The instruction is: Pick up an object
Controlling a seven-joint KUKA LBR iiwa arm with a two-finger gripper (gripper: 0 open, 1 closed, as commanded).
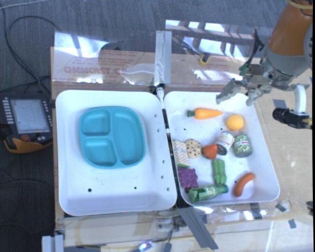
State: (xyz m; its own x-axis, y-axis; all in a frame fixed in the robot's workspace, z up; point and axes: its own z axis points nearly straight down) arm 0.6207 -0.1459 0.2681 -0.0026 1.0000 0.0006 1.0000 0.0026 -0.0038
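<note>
Right bin (262, 140): toy carrot (205, 113), orange (234, 122), can (224, 140), sausage (243, 183), green bottle (207, 192) held, all ungrasped. End effector (240, 92) is seen spread and released above the bin's far rim. Pick not yet begun; descent, grasp and lift are left.

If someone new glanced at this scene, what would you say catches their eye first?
Probably the blue divided plate, alone in the left bin. Next, the colourful toy food crowding the right bin: a carrot, an orange, a green bottle. The gripper hovers above that bin's far edge, jaws spread.
</note>
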